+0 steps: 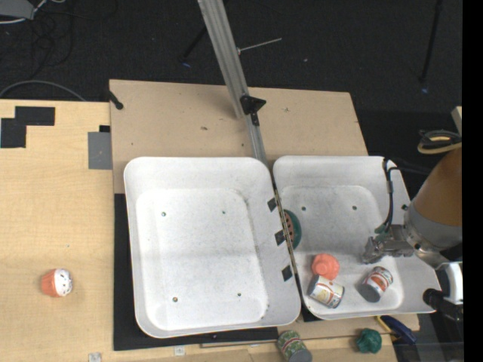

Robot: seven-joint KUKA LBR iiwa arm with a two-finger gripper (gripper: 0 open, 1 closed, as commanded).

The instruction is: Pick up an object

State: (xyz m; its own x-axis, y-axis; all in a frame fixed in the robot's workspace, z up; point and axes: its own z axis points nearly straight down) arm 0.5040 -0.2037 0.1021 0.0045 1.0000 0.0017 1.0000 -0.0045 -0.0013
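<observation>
How the jaws are standing I cannot tell from here; the gripper [381, 246] is hanging low over the right bin [332, 161], near its right rim, with nothing visibly caught in it.

Going from the left: a small orange and white ball [56, 283] is lying on the pale wooden desk [45, 202], well apart from both bins. The left bin [136, 173] is showing a broad, speckled white floor inside its raised rim. Its right rim is pressing up against the right bin's left rim, and small black clips are sitting along that seam. A silver rail [225, 51] is running from the far side down toward the point where the two far corners meet.

Just inside the right bin's left rim a dark green thing [292, 228] is half tucking under the seam. The far half of this bin's floor is lying open. The things are crowding toward its near rim: a pink lump [325, 265], a white can [326, 292] lying on its side just beside it at the near left corner, and a red and white can [375, 283] tilting nearer the near right corner. The gripper is hovering just beyond that last can, apart from it.

The arm [441, 194] is reaching in over the right rim, its orange band showing above the grey wrist, with a black cable [390, 191] looping along its side.

Off the bins' near edge, a greenish can [290, 345] and a green lump [368, 340] are lying on the bench.
</observation>
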